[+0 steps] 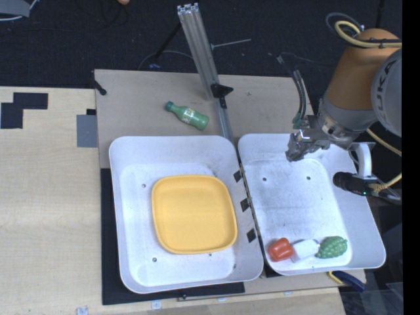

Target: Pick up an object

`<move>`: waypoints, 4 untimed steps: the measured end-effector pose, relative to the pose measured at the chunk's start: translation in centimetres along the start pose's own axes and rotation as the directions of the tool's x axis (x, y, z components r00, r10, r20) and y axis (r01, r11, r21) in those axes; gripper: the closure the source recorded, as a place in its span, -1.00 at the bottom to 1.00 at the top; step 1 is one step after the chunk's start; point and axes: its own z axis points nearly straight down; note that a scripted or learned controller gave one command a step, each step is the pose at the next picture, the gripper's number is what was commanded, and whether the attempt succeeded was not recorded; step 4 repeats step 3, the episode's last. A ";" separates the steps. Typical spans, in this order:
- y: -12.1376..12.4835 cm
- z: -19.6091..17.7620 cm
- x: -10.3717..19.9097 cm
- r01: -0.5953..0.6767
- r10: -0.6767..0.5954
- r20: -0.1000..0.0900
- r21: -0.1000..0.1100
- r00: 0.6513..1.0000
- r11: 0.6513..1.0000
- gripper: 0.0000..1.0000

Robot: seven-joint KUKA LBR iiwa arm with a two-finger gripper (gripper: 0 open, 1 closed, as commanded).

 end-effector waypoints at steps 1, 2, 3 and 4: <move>-1.4 -1.0 5.7 0.004 -0.004 -0.001 0.001 1.000 1.000 1.00; -2.1 -0.1 11.0 0.004 -0.004 -0.001 0.002 1.000 1.000 1.00; -3.0 -1.4 16.6 0.005 -0.005 -0.002 0.001 1.000 1.000 1.00; -3.0 -1.4 16.6 0.005 -0.005 -0.002 0.001 1.000 1.000 1.00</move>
